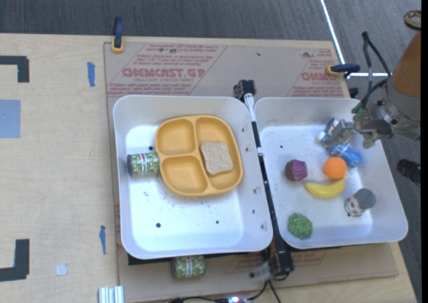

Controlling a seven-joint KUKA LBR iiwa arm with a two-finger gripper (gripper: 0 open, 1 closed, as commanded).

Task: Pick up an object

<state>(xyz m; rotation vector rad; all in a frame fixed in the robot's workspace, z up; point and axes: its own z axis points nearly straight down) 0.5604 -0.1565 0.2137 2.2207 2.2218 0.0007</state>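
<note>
My gripper [336, 133] hangs over the back of the right bin [384, 231], reaching in from the right. Just in front of it lie a small blue object [352, 157] and an orange ball [335, 168]. A yellow banana [326, 188] lies below the ball. A dark purple cupcake-like toy [295, 170] sits to the left, a green bumpy ball [300, 225] near the front, and a grey round toy [360, 202] at the right. Nothing shows held in the gripper.
The left bin [134, 228] holds a yellow divided plate [177, 138] with a slice of bread [217, 157], and a green can [142, 163] lying beside it. Another green can [188, 266] lies on the board in front of that bin. A black divider [257, 154] runs between the bins.
</note>
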